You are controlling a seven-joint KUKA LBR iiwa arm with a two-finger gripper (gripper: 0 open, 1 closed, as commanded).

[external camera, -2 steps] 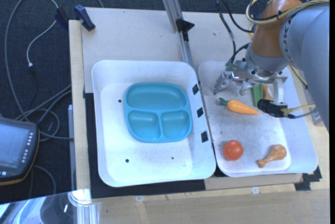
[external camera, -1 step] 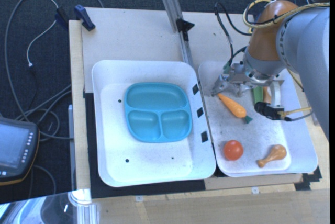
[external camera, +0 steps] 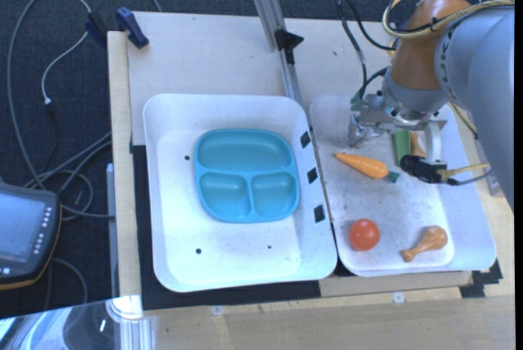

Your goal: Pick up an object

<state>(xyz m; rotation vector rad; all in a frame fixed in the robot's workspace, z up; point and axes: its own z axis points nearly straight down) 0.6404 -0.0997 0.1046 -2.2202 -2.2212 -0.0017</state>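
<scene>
The desk (external camera: 204,54) is a pale board carrying two shallow white bins side by side, with dark carpet and loose cables around it. The grey arm (external camera: 482,70) reaches in from the right, its orange band (external camera: 425,46) sitting above the wrist. The left bin (external camera: 163,168) holds a blue divided tray (external camera: 245,174) with three compartments, lying flat near the bin's middle. The right bin (external camera: 392,201) holds the smaller things. The pincer (external camera: 359,132) hangs over the far part of the right bin, pointing down at the bin floor just beyond the carrot; whether its fingers are spread or pressed together I cannot tell, and nothing shows between them. A toy carrot (external camera: 363,166) lies on its side near the bin's middle, its green end toward the right. Just right of it, under the wrist, sits a green piece (external camera: 401,146), partly hidden. At the near edge lie a toy drumstick (external camera: 426,242) and, to its left, a red tomato (external camera: 364,234), apart from each other.
</scene>
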